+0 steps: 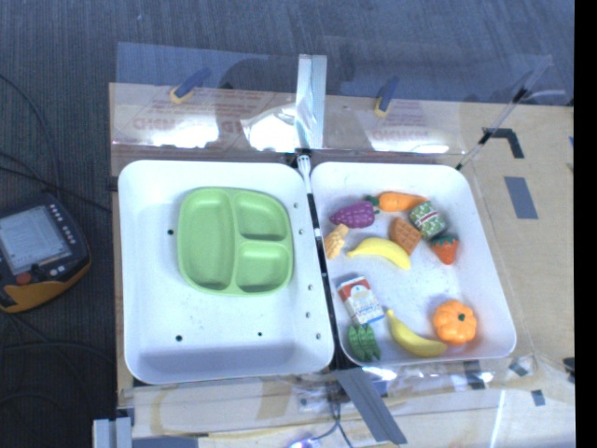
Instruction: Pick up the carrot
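Gripper state: cannot tell. The approach hasn't started, by the look of it. Carrot (399,201) lies at the back of the right bin (485,250), orange, tapered, green stub end pointing left, just beside the purple grapes (354,215) and touching the checkered block (427,218). Next move likely needs a descent over the carrot's middle, fingers across its width. Toys look smooth plastic; the green tray (235,241) sits in the left bin (149,278).
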`<state>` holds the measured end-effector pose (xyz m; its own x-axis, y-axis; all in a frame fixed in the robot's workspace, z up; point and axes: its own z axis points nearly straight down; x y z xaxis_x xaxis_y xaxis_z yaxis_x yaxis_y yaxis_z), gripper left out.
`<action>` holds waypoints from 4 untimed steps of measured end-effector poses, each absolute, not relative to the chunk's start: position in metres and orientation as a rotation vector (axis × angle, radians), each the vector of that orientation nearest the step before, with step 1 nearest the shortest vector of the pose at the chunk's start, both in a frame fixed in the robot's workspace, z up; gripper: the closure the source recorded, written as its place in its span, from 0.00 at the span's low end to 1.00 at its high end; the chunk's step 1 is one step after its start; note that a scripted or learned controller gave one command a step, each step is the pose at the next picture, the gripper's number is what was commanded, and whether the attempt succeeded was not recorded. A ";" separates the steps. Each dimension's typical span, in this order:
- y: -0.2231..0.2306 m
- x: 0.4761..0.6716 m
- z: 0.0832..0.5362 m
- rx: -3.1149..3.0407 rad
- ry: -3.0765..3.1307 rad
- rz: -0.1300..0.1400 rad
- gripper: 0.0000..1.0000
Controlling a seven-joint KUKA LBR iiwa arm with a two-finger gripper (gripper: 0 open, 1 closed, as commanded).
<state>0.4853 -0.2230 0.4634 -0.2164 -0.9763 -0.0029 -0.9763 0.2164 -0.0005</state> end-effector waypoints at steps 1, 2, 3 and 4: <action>-0.223 0.485 0.423 -2.308 2.127 0.005 1.00; -0.218 0.498 0.481 -2.538 1.844 0.000 1.00; -0.215 0.485 0.408 -2.813 1.392 0.010 1.00; -0.215 0.498 0.458 -2.934 1.112 0.001 1.00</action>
